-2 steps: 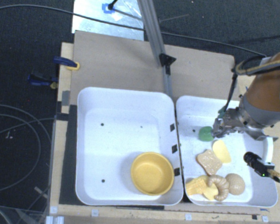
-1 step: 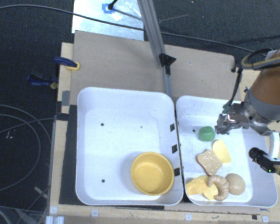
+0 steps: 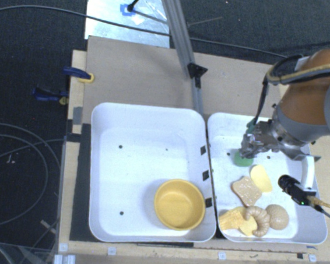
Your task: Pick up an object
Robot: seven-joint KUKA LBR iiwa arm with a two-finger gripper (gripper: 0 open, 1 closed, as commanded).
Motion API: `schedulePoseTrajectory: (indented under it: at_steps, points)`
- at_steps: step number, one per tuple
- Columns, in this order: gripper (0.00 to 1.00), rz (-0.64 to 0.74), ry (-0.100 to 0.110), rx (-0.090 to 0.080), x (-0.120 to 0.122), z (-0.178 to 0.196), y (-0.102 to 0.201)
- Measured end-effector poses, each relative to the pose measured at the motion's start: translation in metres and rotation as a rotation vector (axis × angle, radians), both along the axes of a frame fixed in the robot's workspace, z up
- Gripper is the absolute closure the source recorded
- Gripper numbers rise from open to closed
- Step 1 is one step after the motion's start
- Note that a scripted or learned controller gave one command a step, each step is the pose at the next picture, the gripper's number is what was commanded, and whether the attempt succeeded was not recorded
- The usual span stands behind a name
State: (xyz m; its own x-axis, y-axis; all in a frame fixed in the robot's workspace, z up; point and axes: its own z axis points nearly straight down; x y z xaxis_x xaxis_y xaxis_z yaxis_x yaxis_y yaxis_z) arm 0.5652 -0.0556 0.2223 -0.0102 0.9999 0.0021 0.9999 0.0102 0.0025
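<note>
- White plastic, shallow, rounded corners: left bin [image 3: 112, 129] and right bin [image 3: 227, 129] sit side by side on a tan board [image 3: 136, 73], rims touching along the middle.
- Yellow bowl [image 3: 180, 203]: round, smooth, matte, upright in the left bin's near right corner, close to the shared rim.
- Right bin holds a loose cluster in its near half:
  - pale yellow disc [image 3: 261, 178], smooth and flat
  - tan slice [image 3: 246, 191], rough, bread-like, irregular edge, just below-left of the disc
  - beige round lump [image 3: 277, 217], smooth, at the near right
  - curled tan piece [image 3: 258, 217], ridged, touching the lump
  - yellow wedge [image 3: 235, 219], flat, partly under the curled piece
- Green object [image 3: 243, 160]: small, rounded, low, lying on the right bin's floor in its far half, apart from the cluster.
- Gripper [image 3: 250, 148]: grey metal, down inside the right bin, directly over the green object, which pokes out at its lower edge. Contact can't be judged.
- Gripper opening: cannot tell, tip is too small and cluttered.
- Arm [image 3: 313, 91]: orange band, bulky rounded housing, black cables looping over it.
- Grey metal pole [image 3: 181, 30] slants across the board toward the bins' far edge.
</note>
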Motion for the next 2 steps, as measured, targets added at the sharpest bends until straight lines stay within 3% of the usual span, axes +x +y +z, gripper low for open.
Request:
schedulePoseTrajectory:
  at_steps: [2]
  points:
    - [1.00, 0.002, 0.001, 0.001, -0.015, -0.001, 0.112]
